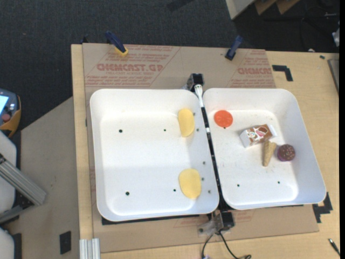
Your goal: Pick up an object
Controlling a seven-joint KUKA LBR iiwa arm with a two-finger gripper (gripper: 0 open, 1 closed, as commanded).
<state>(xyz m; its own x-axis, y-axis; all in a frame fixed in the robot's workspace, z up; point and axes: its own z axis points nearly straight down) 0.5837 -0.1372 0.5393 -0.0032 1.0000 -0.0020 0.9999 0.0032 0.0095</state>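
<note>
Left bin (108,144): two yellow pieces, one (186,122) near the far right rim, one (190,183) near the front right corner; the wide floor to their left lies open. Right bin (302,144): orange disc (223,118) close to the left rim; small packet (255,135), tan cone (267,152) and purple round piece (285,152) clustered mid-floor, the cone just beside the packet. Front floor open. My end effector's state: I cannot tell.

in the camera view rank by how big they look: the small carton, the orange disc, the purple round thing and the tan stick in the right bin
1. small carton
2. tan stick, long but thin
3. orange disc and purple round thing: the disc looks slightly larger, but they are too close to rank firmly.
</note>
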